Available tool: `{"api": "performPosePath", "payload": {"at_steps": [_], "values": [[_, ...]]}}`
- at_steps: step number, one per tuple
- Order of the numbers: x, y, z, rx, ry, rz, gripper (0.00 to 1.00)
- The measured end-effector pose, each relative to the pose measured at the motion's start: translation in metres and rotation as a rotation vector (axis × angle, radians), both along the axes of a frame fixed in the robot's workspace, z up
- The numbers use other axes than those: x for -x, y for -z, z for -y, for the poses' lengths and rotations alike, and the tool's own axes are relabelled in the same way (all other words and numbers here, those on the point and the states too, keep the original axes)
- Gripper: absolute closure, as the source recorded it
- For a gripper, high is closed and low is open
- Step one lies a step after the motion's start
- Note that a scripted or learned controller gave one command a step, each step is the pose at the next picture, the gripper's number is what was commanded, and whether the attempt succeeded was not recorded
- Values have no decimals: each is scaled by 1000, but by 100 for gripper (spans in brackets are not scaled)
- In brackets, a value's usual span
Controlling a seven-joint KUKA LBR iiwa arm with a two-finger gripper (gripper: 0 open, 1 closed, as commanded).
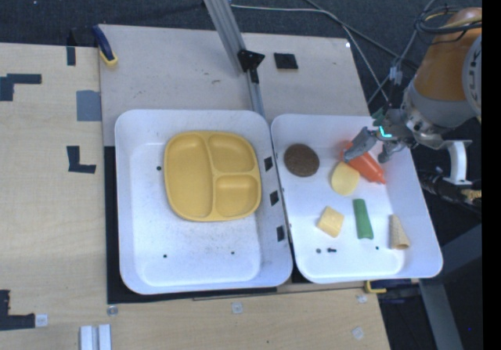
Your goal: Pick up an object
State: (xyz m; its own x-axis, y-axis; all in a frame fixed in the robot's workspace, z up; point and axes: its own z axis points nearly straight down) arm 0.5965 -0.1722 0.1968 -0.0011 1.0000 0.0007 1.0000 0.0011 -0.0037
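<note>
The right bin (415,207) holds several small items: an orange carrot-shaped piece (368,168), a pale yellow rounded piece (344,179), a brown round disc (300,160), a yellow wedge (331,221), a green stick (362,218) and a tan cone (399,232). My gripper (373,146) is at the bin's upper right, directly over the upper end of the orange piece. It is open, with one finger on each side of that end. I cannot tell whether the fingers touch the piece.
The left bin (141,207) bears a yellow divided plate (212,175). A slanted metal pole (223,12) rises behind the bins. Cables hang near the arm at the upper right. A blue and yellow clamp (104,45) sits at the back left.
</note>
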Motion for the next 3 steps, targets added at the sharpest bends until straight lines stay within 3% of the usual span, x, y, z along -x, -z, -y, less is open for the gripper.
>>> {"api": "performPosePath", "payload": {"at_steps": [1,3], "values": [[-1,-1,0,1,0,2,0],[-4,111,7,2,0,2,0]]}}
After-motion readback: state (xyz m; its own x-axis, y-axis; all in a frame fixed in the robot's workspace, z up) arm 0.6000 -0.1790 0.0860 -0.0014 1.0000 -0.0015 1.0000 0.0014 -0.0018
